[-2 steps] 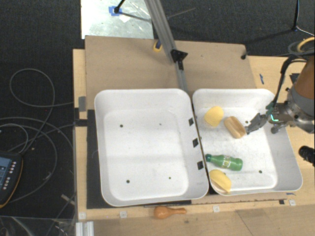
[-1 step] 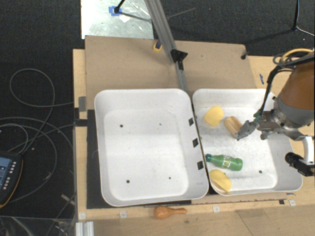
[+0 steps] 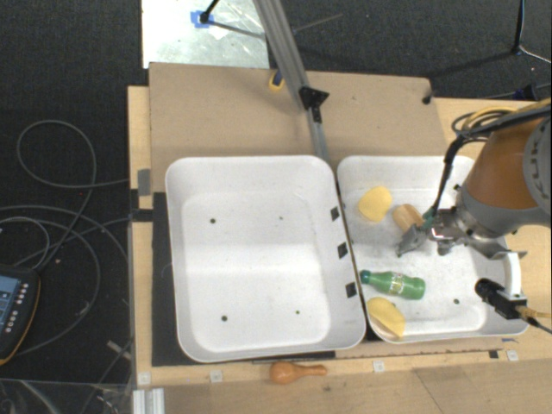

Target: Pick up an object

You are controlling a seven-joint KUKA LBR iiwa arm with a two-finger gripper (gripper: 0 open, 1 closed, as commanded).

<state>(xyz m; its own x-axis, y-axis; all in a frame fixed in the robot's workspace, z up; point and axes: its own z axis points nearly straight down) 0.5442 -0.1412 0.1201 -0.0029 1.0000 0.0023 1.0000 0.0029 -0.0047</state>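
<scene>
1. Two shallow white bins sit side by side on the bench. The left bin (image 3: 250, 257) has a bare floor with a few small dark dots on it.
2. The right bin (image 3: 414, 169) holds four things: a round yellow piece (image 3: 374, 203) near its upper left, a tan wooden block (image 3: 406, 216) just beside that, a green bottle (image 3: 394, 284) lying on its side lower down, and a pale yellow fruit-shaped piece (image 3: 386, 316) against the bottom rim, just below the bottle.
3. The arm (image 3: 509, 179) comes in from the right, its orange band showing above the grey wrist, and the gripper (image 3: 412, 241) hangs low over the right bin. It sits just below the wooden block and above the bottle. I can't make out from here whether the claw is open or closed, and nothing shows between its tips.
4. The bottle has a white cap end pointing left and a paler band round its middle; no writing on it can be read.
5. The bins rest on a brown board (image 3: 285, 110) laid over a light wooden bench. An orange-brown pear-like object (image 3: 296, 371) lies on the bench outside the bins, by the front edge.
6. A grey pole (image 3: 285, 41) slants down to the gap between the bins. Dark carpet surrounds the bench, with looping cables (image 3: 60, 197) at the left and a handheld pendant (image 3: 15, 309) with a lit screen.
</scene>
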